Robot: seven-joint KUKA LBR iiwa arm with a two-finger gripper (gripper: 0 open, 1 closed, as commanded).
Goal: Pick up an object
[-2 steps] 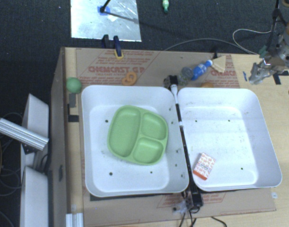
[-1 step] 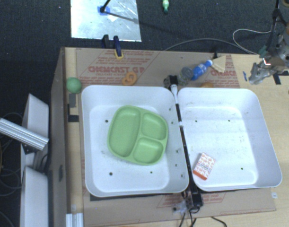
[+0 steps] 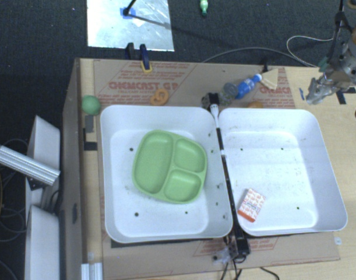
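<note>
We counted two white bins on the bench, side by side. The left bin (image 3: 116, 214) held one green plate (image 3: 169, 166) with three compartments, lying flat near the bin's middle. The right bin (image 3: 317, 156) held one small packet (image 3: 251, 205), white with orange-red print, lying near its lower left corner, close to the divide between the bins.

The gripper (image 3: 317, 90) hung at the right of the view, above the bench and beyond the far right corner of the right bin, well apart from both the packet and the plate. We could not tell how it was set, and we saw nothing in its grasp.

Outside the bins we counted one green ball (image 3: 91, 104) at the bench's left edge, just beside the left bin's far corner, one blue bottle (image 3: 246, 86) lying on the bench behind the bins, and one orange ring (image 3: 159, 97) behind the left bin. On the dark floor beyond the bench lay one shiny sheet (image 3: 130, 16) and one small green bottle (image 3: 204, 4).
</note>
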